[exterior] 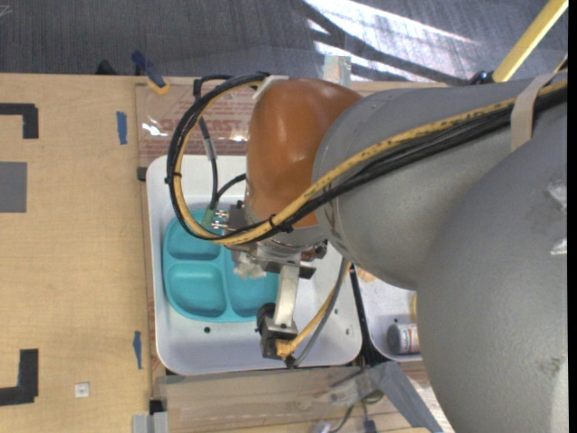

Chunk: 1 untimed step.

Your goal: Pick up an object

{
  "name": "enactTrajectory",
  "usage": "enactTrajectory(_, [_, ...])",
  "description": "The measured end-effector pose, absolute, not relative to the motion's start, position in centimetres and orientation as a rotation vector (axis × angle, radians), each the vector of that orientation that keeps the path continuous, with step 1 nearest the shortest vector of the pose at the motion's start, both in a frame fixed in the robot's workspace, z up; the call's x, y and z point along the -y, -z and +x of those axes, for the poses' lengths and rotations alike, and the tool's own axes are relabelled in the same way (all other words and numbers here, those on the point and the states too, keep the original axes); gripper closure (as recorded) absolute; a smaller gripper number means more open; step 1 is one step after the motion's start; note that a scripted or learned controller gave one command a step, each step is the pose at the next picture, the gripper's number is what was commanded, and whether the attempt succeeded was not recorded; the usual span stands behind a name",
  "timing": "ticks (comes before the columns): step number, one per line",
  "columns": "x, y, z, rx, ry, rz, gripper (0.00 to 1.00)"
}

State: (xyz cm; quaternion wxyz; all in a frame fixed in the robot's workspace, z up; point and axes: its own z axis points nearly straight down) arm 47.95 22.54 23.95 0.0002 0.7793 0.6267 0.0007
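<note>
The tan desk carries a shallow white bin, and just beside it on the right a second white bin is mostly hidden by the arm. Black tape corners mark the bare left part. Short blue tape strips sit near the bin's left edge, and a small white square lies at the lower left.

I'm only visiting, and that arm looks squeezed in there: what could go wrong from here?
The tool hangs right over the teal tray in the left bin; it may well press on the tray or shove it rather than lift it. The arm hides that spot from view, so a missed grab could pass unnoticed. The looping cables by the bin's edge might snag.
</note>
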Motion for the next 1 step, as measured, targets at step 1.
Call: enactTrajectory(1, [-22.5,-24.78,47.94,-2.377,0.001,2.055,1.0])
